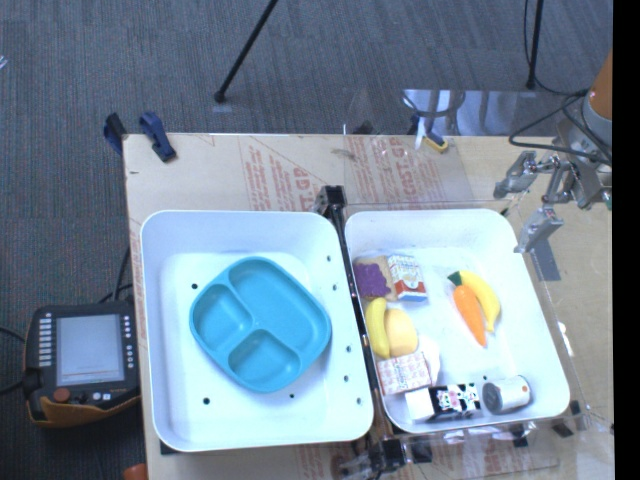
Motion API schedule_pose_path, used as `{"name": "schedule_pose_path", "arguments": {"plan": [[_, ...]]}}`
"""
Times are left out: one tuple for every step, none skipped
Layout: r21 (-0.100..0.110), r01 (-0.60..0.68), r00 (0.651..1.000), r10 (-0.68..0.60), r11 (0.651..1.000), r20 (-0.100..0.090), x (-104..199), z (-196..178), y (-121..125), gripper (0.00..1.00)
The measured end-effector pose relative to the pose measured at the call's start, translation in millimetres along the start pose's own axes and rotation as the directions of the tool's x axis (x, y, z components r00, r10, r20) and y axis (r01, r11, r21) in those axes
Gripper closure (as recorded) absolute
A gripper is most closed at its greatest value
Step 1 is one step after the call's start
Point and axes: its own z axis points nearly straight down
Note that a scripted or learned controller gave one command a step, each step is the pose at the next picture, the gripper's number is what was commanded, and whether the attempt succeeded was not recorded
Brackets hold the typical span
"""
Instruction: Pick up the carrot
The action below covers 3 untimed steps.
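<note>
Pincer (545,213) first: it hangs at about two o'clock from the right bin's centre, above that bin's far right corner, and whether it is parted or closed cannot be told from this slant; nothing shows in its hold.

Going left to right, a teach pendant (82,358) lies on the floor at nine o'clock, off the table (240,168). The left bin (160,248) holds a blue divided plate (260,323) near its middle. The right bin (500,223) is crowded along its left wall: a purple item (371,278), a small red and white carton (407,276), a yellow fruit (390,330) and a printed packet (405,373). A black and white carton (455,400) and a small can (505,395) lie at six o'clock. The carrot (469,311) lies right of centre, tip pointing towards five o'clock, touching a banana (485,298) along its right side.

The likely trouble is that banana: fingers closing across the carrot could catch it too, or nudge both so the carrot rolls free. A descent slightly off could also pinch only the narrow tip, which I judge would slip.

Room is fair. Bare floor opens left of the carrot, towards nine o'clock, and below it. The bin's right wall at three o'clock is near, beyond the banana, so that side is tight.
</note>
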Motion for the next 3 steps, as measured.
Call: {"name": "schedule_pose_path", "arguments": {"plan": [[-0.006, 0.000, 1.000, 0.000, 1.000, -0.016, 30.9, 169.4, 0.6, 0.00], [-0.002, -0.105, 0.994, 0.105, 0.994, -0.006, 62.6, 197.9, 33.0, 0.00], [-0.002, -0.100, 0.995, 0.100, 0.995, -0.006, 60.4, 189.1, 35.6, 1.00]]}}
